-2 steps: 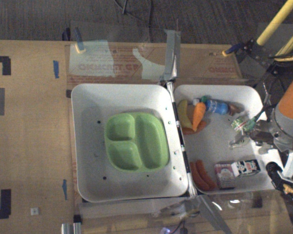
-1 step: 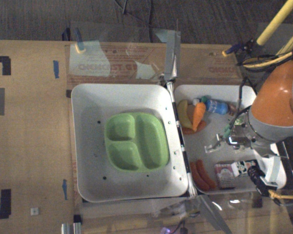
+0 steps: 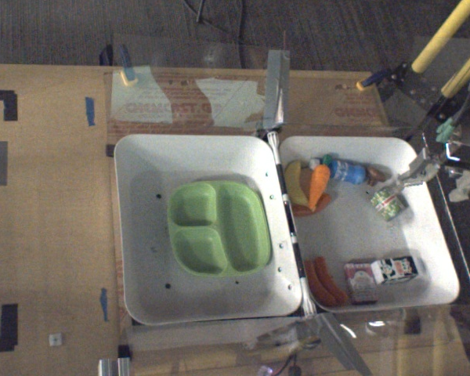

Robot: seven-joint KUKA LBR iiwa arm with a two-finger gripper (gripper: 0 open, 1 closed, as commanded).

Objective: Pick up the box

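A small green-and-white box (image 3: 388,203) lies tilted in the upper right part of the right bin (image 3: 446,288). My gripper (image 3: 417,171) reaches in from the right edge, and its tip is just above and to the right of that box, close to it or touching it. Whether the box is held cannot be made out. A pink box (image 3: 361,280) and a black-and-white carton (image 3: 395,269) lie side by side near the bin's front edge, well away from the gripper.
The right bin also holds a banana (image 3: 296,182), a carrot (image 3: 318,186), a blue bottle (image 3: 346,171) and two sausages (image 3: 324,281). A green divided plate (image 3: 219,228) sits in the left bin (image 3: 137,210). Yellow rods (image 3: 446,28) stand at the top right.
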